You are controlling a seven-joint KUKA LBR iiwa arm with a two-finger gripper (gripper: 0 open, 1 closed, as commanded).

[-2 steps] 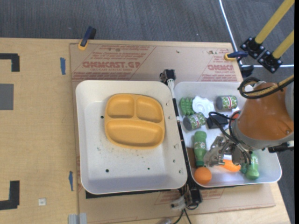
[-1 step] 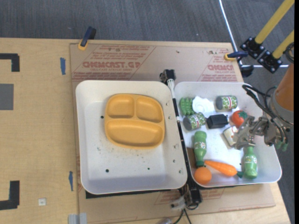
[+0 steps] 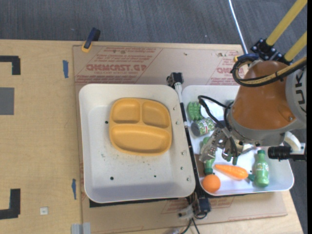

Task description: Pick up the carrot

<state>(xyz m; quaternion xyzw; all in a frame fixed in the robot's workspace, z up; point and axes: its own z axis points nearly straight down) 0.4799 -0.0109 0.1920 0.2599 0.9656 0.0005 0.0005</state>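
Observation:
The carrot (image 3: 232, 171) is orange with a green tip and lies flat near the front of the right bin (image 3: 282, 183). My gripper (image 3: 220, 150) hangs low over that bin, just behind and slightly left of the carrot, its metal fingers (image 3: 210, 152) pointing down toward the bin floor. Nothing shows between them. The orange band of the arm (image 3: 261, 101) looms above and hides the bin's middle.
An orange ball (image 3: 211, 183) sits at the right bin's front left corner. A green bottle (image 3: 261, 168) lies right of the carrot. A can (image 3: 203, 126) and a green item (image 3: 194, 110) sit at the bin's left. The left bin (image 3: 95, 160) holds a yellow divided plate (image 3: 141, 126).

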